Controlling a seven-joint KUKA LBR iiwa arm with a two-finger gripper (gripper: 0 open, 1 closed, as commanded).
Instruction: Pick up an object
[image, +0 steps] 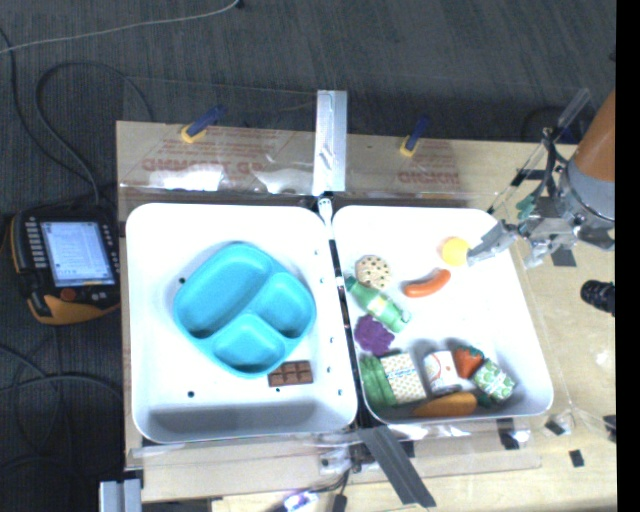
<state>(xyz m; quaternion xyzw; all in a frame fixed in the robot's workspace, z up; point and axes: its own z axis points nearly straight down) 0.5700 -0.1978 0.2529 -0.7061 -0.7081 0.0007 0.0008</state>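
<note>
right bin's (520, 300) far edge under slanted claw (497, 240)

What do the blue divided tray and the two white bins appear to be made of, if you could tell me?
The blue divided tray looks like moulded plastic: uniform colour, rounded compartments, a soft sheen. The left white bin and the right white bin also look like smooth plastic, with rounded corners and faint glare, though painted metal cannot be ruled out.
</note>
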